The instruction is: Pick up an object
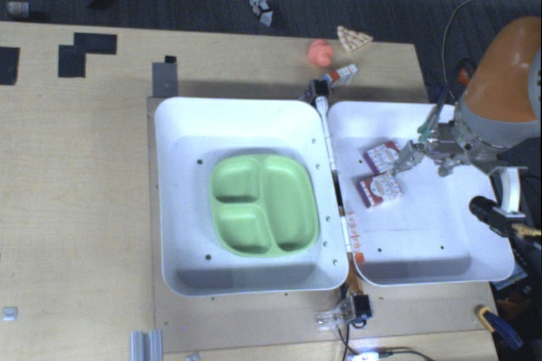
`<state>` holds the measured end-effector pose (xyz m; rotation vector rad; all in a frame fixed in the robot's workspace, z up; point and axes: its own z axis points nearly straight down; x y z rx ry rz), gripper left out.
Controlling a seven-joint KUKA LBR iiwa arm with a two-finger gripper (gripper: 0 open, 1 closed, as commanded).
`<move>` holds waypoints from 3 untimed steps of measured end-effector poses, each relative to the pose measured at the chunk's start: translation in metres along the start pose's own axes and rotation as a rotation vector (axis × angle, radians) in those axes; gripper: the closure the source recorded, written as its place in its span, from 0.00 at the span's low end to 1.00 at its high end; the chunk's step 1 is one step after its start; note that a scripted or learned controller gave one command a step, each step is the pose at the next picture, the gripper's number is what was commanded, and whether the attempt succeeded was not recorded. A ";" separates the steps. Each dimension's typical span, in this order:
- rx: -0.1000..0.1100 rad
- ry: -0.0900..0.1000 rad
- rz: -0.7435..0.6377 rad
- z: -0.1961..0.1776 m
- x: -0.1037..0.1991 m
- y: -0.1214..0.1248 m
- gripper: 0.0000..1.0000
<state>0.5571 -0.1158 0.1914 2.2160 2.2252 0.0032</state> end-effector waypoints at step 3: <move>-0.002 0.001 -0.001 0.006 0.119 -0.008 1.00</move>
